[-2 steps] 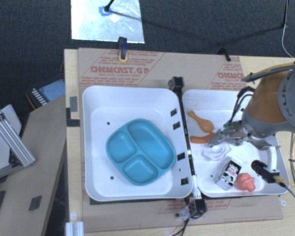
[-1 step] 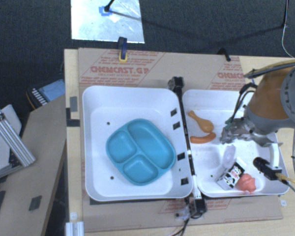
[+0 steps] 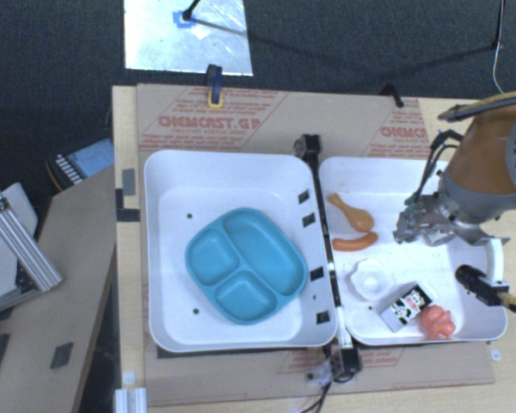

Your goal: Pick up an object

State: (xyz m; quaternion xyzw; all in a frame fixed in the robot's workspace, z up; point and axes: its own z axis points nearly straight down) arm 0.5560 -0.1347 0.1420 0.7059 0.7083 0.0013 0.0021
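My hand [image 3: 410, 227] hangs low over the right bin [image 3: 477, 332]; grip state: cannot tell. Sausage [image 3: 354, 243] lies just left of it, long axis running left-right, slightly tilted. Nearest pick. Drumstick [image 3: 351, 212] above it, milk carton [image 3: 406, 307] and pink toy [image 3: 437, 321] nearer the front rim.

Smooth plastics sitting on matt board, with bare metal at the gripper

The gripper [image 3: 410, 227] is showing dull grey metal; the two white bins [image 3: 232, 166] beneath and to its left are looking like smooth, faintly glossy plastic, the far-left one carrying a sleek blue divided plate [image 3: 245, 265] of plastic. Just left of the gripper, the orange drumstick [image 3: 353, 212] and sausage [image 3: 354, 243] are looking like smooth toy plastic. Below it, the pink toy [image 3: 438, 321] is appearing rubbery and matt, and the small black-and-white carton [image 3: 407, 307] is looking like printed card. The board [image 3: 267, 119] under the bins is reading as matt brown cardboard.
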